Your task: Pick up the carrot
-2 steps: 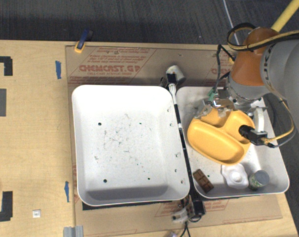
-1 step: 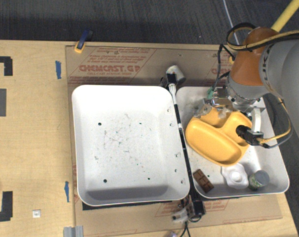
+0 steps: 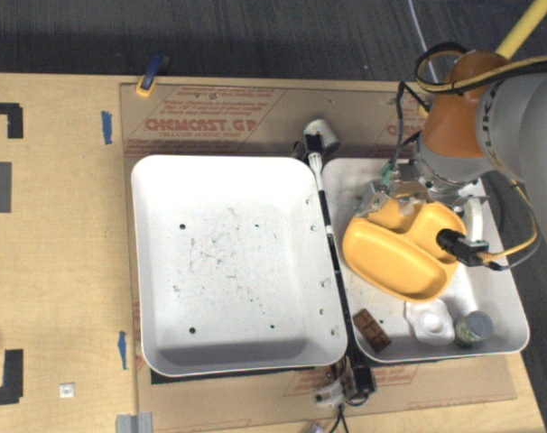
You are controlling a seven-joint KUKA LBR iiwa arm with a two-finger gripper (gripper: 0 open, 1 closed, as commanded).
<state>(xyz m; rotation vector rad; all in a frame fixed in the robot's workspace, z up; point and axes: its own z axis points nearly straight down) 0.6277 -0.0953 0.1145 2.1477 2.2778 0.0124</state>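
While my gripper (image 3: 388,192) hangs in the right shallow white bin (image 3: 519,330), at the big rounded yellow plastic shell (image 3: 395,258), I cannot tell its opening or where the carrot lies; closing here risks grabbing the shell instead.

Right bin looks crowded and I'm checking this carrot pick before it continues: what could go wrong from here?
1. A large yellow object lies right under the arm, so a descent may hit or grab it.
2. I cannot make out a carrot, so the grasp may target the wrong item.
3. The brown block and white bottle could get shoved against the right bin wall.
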